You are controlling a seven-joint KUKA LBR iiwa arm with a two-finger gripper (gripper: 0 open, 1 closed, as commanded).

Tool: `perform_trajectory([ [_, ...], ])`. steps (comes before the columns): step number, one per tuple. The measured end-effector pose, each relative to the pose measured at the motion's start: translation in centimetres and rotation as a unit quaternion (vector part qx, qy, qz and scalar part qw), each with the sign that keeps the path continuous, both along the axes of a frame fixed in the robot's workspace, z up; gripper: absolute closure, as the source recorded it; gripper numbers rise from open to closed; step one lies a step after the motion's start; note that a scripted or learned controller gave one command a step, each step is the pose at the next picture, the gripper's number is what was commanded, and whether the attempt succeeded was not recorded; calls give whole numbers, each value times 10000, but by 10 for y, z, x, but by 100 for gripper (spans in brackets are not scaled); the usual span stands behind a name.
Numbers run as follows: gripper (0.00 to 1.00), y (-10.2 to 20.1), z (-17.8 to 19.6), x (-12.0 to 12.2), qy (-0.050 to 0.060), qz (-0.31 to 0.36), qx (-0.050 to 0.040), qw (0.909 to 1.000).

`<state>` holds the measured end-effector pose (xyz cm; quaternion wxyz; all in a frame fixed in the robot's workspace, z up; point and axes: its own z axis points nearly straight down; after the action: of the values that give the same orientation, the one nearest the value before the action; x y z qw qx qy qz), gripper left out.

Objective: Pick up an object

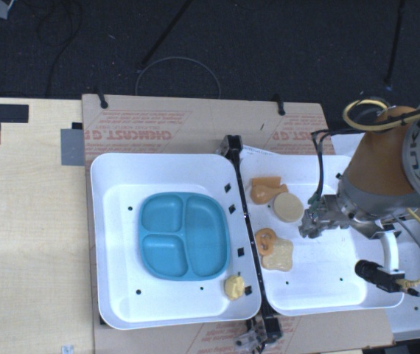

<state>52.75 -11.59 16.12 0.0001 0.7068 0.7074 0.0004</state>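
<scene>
Two white bins on the worktop; the tool (311, 226) hangs low in the right bin (328, 286) (finger state: cannot tell); a cream disc (288, 207) sits just left of it, untouched; blue divided plate (183, 236) far left.

Cardboard sheet (195, 124) under the bins carries red print, upside down; possibly "CHEMCRZT.GP"

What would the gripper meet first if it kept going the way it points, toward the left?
Probably the round cream disc, just left of the gripper in the right bin; their relative heights are unclear.
</scene>
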Motion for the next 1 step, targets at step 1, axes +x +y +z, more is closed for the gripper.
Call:
perform_trajectory([
  [1, 100, -1, 47, 1, -3, -1, -2, 10000],
])
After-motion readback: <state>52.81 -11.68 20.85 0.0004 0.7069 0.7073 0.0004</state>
